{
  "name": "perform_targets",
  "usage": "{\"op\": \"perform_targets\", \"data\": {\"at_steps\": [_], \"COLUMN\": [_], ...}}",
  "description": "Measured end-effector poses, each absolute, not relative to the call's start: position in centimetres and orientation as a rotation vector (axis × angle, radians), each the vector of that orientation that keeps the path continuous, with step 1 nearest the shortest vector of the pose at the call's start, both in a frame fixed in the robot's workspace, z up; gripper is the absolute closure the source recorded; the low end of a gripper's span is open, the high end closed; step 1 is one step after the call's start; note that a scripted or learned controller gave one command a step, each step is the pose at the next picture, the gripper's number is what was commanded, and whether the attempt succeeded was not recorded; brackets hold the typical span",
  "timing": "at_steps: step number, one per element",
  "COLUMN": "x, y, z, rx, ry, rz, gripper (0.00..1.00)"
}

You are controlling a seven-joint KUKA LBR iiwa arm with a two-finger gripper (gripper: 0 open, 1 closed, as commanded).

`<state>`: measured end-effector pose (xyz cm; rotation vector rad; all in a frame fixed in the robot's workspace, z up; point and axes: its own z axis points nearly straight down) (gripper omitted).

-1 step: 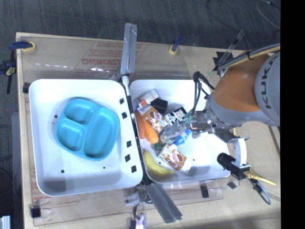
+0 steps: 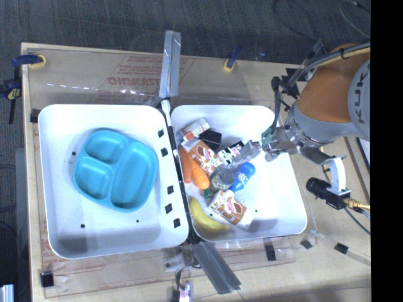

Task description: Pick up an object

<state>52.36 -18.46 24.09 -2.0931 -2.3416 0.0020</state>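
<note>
At the near edge of the light wooden counter (image 2: 327,231), a grey metal bar (image 2: 214,269) juts out below the gap between the two shallow white bins, its lower end hard to make out. In the right bin (image 2: 283,200), nearest the viewer, a yellow banana (image 2: 204,218) lies partly hidden under a small printed carton with a brown and white label (image 2: 230,207). Just beyond them sit a blue bottle-shaped object (image 2: 242,176) and a greyish round item (image 2: 221,179) too blurred to identify. An orange carrot-like piece (image 2: 196,170) lies along the bin's left wall, beside a second printed packet (image 2: 211,156). Further back are a black block (image 2: 211,137) and a small white box with a red edge (image 2: 194,129). The pile overlaps so much that an exact count is uncertain; about eight things can be told apart.

The tool (image 2: 247,151) reaches in from the right over the middle of the pile, just above the blue bottle; I cannot tell how wide it stands or whether anything is in it, as it merges with the clutter. The grey arm with its orange band (image 2: 327,96) is cut off at the right.

The left bin (image 2: 63,225) holds one light blue plastic tray with three compartments (image 2: 115,168). Far back, a blue clamp (image 2: 25,60) grips the counter's corner, and beyond lies dark grey carpet (image 2: 94,11).
</note>
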Motion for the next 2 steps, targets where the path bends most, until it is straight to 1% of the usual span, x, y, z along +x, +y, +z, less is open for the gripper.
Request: {"op": "perform_targets", "data": {"at_steps": [1, 2], "x": [52.6, 55.2], "y": [-21.0, -20.8], "z": [19.2, 12.4], "rx": [-1.917, -1.909], "ry": [-2.485, -2.528], "rz": [0.002, -0.025], "gripper": [0.00, 0.00]}}
